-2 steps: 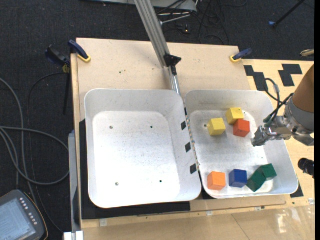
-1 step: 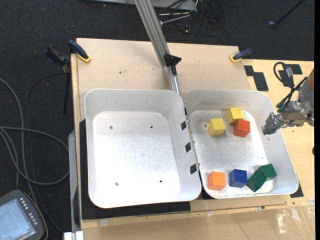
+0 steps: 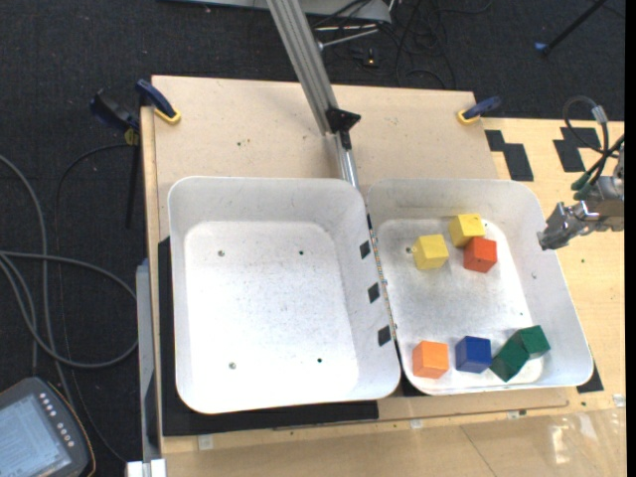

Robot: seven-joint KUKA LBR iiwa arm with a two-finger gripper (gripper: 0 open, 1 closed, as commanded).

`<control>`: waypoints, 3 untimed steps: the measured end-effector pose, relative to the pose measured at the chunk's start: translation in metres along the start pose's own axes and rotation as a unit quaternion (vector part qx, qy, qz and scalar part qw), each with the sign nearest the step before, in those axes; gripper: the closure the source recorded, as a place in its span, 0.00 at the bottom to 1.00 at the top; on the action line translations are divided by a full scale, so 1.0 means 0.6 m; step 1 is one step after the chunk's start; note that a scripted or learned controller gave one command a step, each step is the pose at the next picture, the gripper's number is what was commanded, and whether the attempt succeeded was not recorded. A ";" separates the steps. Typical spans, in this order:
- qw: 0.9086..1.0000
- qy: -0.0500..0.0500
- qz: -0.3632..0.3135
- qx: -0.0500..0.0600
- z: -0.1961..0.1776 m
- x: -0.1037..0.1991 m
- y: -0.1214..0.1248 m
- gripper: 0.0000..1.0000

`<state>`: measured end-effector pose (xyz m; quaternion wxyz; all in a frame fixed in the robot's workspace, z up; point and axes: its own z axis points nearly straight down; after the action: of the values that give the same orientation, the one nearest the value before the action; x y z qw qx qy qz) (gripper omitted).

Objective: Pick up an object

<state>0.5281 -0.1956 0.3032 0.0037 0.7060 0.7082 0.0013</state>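
Evidently we are at the start of the pick, with nothing lifted yet. Nearest to us, along the front wall of the right bin [image 3: 568, 358], sit four blocks in a row: an orange cube [image 3: 430, 358], a blue cube [image 3: 474, 354], and two green blocks [image 3: 521, 352] that touch each other and press into the bin's front right corner. We judge those green ones poor targets, since the wall would block a finger on one side. The orange and blue cubes are near each other but apart (a slim gap, as far as we can tell), so a grasp there wants the fingers aligned front to back, not across the row.

Further back we see a yellow cube [image 3: 430, 251], a second yellow cube [image 3: 466, 229] and a red-orange cube [image 3: 481, 253]; the last two touch, while the first stands a little clear on its left. That lone yellow cube looks the easiest choice, with free floor around most of it.

The left bin [image 3: 189, 266] holds no block.

Farthest right, the gripper [image 3: 558, 229] hangs over the right bin's outer rim, well apart from every cube; we cannot tell its state at this size. We should centre above one cube before descending.
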 end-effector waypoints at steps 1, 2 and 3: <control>1.000 0.001 -0.002 0.003 0.018 0.068 0.041 1.00; 1.000 0.002 -0.003 0.004 0.047 0.162 0.061 1.00; 1.000 0.002 -0.003 0.003 0.071 0.244 0.104 1.00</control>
<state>0.5906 -0.0490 0.2603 0.0000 0.7041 0.7101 0.0005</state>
